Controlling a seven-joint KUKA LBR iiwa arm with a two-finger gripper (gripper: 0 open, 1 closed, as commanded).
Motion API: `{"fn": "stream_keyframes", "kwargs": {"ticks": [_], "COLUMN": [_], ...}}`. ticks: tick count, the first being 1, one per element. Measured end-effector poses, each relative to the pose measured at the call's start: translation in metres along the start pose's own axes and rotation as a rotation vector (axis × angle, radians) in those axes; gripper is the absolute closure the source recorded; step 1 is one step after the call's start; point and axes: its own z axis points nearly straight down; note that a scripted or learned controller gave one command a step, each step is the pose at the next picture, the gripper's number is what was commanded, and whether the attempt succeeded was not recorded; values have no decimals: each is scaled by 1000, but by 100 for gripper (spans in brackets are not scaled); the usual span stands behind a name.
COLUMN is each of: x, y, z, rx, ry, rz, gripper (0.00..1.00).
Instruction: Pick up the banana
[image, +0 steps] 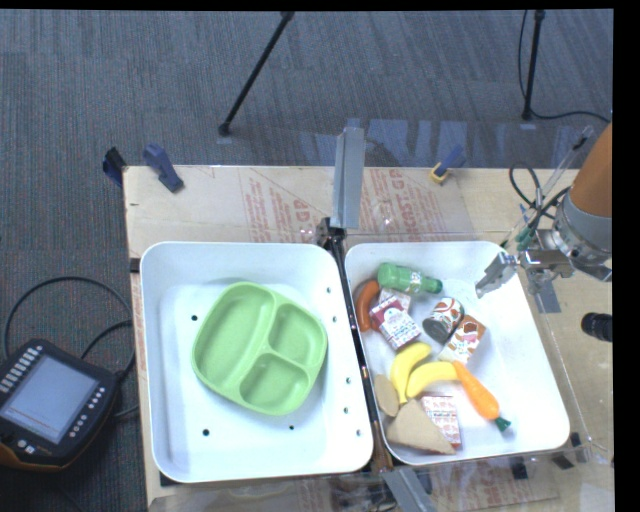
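The yellow banana (418, 370) lies in the right white bin (530, 340), near the bin's middle front, curved among other food items. My gripper (520, 283) hovers over the bin's right rim, up and to the right of the banana and well apart from it. Its fingers are spread open and nothing is between them.
Around the banana lie a carrot (480, 392), a green bottle (405, 278), a sausage (366, 298), small cartons (396, 318) and a sandwich wedge (415, 430). The left bin (170, 300) holds a green divided plate (260, 347). A teach pendant (45, 400) rests on the floor at left.
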Motion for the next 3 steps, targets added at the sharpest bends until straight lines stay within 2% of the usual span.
{"fn": "stream_keyframes", "kwargs": {"ticks": [1,2,3], "x": [69,129,132], "y": [-18,8,17], "z": [-38,15,-34], "rx": [0,1,-3], "ry": [-1,-1,-2], "rz": [-252,-429,-486], "gripper": [0,0,0]}}
